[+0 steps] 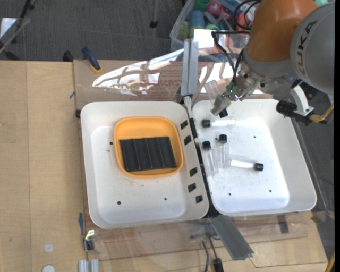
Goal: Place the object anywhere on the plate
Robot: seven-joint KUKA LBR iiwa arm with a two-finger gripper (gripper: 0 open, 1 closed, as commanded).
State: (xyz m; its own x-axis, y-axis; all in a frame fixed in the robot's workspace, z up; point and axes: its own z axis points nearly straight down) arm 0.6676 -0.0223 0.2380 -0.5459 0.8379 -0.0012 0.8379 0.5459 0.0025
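Observation:
An orange plate (pixel 123 129) sits in the left bin (pixel 101 202) with a black ridged slab (pixel 147 153) lying on it. Several clear vials with black caps lie in the right bin (pixel 276 186): one on its side (pixel 245 165), two close together (pixel 219 155), and one near the bin's back left corner (pixel 206 123). My gripper (pixel 220 108) hangs over that back left corner, just above and right of the nearest vial cap. A small dark piece shows at its tip; I cannot make out whether anything is held.
A row of black clips (pixel 191 156) runs along the divide between the two bins. A metal post (pixel 188 69) stands behind the divide. Clutter (pixel 212 13) lies behind the bench. The arm's orange band (pixel 273 26) looms over the right bin's back edge.

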